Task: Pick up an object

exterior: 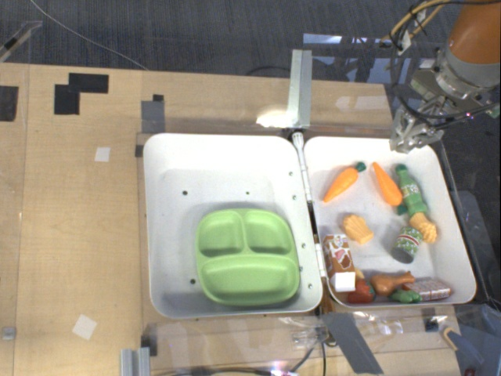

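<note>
My gripper hangs over the far right corner of the right bin, with nothing visible between its fingers. Below it lie toy foods: an orange carrot on the left, a second carrot and a green bottle side by side. Further down are a yellow corn piece, a small can and a yellow item. Along the near edge sit a printed box, a chicken leg and a wrapped bar.
The left bin holds a green divided plate in its near half. A metal post stands behind the divide between the bins. Cables loop above the wrist at the upper right.
</note>
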`<action>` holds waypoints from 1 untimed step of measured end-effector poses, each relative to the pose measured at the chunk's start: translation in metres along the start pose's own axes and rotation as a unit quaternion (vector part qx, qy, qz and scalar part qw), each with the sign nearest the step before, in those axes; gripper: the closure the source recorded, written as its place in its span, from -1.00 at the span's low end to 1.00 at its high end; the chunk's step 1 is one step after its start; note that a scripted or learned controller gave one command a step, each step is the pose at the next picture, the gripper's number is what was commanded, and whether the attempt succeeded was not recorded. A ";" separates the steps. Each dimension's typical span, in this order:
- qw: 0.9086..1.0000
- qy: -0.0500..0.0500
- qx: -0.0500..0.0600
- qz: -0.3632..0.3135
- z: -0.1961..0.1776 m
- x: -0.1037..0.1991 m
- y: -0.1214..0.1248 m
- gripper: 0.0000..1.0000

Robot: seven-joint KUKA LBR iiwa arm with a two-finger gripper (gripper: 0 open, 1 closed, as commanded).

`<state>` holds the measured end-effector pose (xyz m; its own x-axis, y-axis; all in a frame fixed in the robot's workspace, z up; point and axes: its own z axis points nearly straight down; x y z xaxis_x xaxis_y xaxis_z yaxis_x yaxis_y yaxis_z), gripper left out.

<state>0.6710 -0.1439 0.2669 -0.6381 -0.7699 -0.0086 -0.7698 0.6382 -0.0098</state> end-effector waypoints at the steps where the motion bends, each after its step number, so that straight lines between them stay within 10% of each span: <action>1: 0.998 0.001 -0.001 -0.070 -0.008 0.039 0.045 1.00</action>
<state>0.6115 -0.1452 0.2738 -0.5235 -0.8520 -0.0058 -0.8519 0.5236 -0.0086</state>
